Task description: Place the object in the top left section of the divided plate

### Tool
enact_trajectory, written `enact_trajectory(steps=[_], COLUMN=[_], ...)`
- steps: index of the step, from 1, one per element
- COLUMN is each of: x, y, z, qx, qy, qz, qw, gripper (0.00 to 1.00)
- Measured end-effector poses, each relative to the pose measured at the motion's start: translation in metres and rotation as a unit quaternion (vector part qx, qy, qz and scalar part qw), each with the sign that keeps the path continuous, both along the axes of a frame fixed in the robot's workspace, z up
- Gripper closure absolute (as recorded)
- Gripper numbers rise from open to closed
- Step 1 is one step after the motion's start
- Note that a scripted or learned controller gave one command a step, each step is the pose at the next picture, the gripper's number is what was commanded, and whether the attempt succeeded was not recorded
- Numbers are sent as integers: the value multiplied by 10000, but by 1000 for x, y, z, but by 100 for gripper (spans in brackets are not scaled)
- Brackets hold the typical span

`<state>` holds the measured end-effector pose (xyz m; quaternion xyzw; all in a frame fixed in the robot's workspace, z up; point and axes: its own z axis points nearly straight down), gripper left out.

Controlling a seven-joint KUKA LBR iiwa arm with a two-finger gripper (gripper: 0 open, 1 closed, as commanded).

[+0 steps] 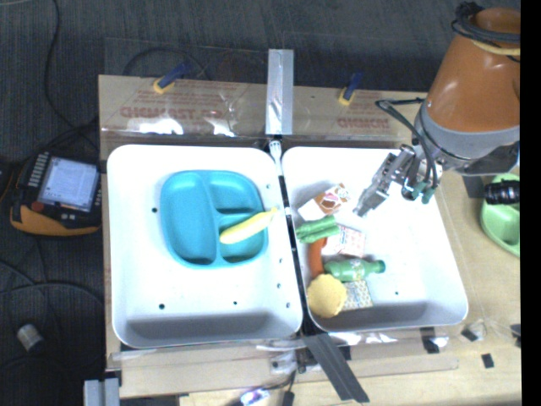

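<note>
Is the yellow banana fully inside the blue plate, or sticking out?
Sticking out. The banana lies across the blue plate's lower right section, its tip passing over the right rim.

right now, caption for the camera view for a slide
KUKA arm's pincer hovers over right bin of toy food; yellow banana lies across blue divided plate in left bin.

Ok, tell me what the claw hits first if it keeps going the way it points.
Probably the small red-and-white packet, just down-left of the claw in the right bin. Depth is unclear; it might meet the bin floor first.
</note>
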<state>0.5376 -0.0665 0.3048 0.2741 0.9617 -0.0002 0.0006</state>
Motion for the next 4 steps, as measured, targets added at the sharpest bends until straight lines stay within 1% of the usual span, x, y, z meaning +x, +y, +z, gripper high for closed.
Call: enact_trajectory(steps=[1, 2, 3, 4], x=[42, 23, 20, 46], y=[-17, -64, -58, -34], z=[-31, 23, -65, -50], qx=[-3, -8, -7, -18], qy=[6, -1, 15, 6], qz=[-1601, -1890, -3803, -3313], qw=[9871, 9820, 9249, 9435], gripper=[100, 100, 100, 100])
